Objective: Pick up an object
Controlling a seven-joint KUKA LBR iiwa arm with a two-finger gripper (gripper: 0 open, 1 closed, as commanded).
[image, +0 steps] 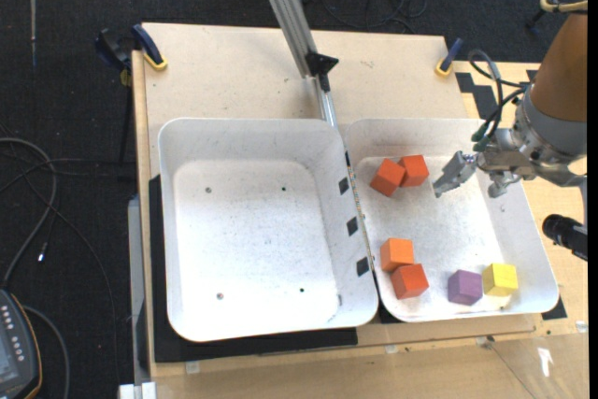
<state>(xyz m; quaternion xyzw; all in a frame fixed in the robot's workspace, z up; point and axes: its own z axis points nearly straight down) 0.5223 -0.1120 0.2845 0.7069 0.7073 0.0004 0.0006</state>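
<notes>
Orange cubes: two of them (399,174) sit touching each other just beyond my fingertips, toward the bin divider; they are the nearest thing I could pick.
Other blocks: another orange pair (403,267), a purple block (464,287) and a yellow block (501,279) lie nearer the front wall of the right bin (523,229), well apart from me.
Risk: since the two cubes touch, I judge a finger could land on the seam and push both away instead of straddling one.
Second risk: they lie close to the divider, so a shove could wedge them against it.
My gripper (476,175): fingers spread apart, nothing between them.
My pose: I reach in from the right, wrist low over the right bin, fingers pointing down at a slant.
</notes>
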